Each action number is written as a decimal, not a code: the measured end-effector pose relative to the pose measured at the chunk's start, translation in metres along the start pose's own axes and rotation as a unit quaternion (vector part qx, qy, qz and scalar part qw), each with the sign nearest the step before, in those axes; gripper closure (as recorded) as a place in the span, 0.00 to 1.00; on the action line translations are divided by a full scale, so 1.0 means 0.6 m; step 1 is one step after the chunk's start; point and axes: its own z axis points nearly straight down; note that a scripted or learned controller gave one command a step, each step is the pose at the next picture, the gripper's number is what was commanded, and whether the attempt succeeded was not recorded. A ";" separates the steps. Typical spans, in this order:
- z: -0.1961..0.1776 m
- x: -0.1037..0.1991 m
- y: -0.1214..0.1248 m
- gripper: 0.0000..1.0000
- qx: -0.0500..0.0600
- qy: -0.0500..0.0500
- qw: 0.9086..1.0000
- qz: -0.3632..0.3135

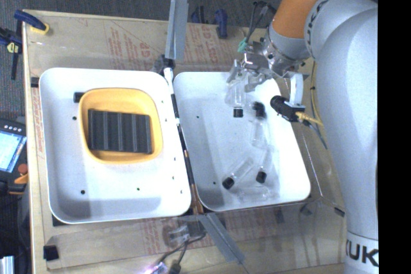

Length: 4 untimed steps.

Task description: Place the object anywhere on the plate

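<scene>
Clear plastic bottles with black caps [247, 173] lie in right white bin [212, 151]; gripper [247, 109] above, fingers' state indeterminable. Risk: slippery transparent surface slips before reaching yellow plate [120, 122].

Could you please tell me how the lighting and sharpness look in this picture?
Camera view: even, soft light; the yellow square plate with a dark ribbed centre is fairly sharp; clear plastic pieces in the right white bin nearly vanish against it; a shadow darkens the left white bin.
</scene>
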 end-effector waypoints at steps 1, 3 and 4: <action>0.002 0.071 -0.040 1.00 0.001 -0.001 0.993 -0.122; -0.009 0.255 -0.101 1.00 0.001 -0.001 0.937 -0.348; -0.010 0.254 -0.101 0.00 0.001 -0.002 0.937 -0.348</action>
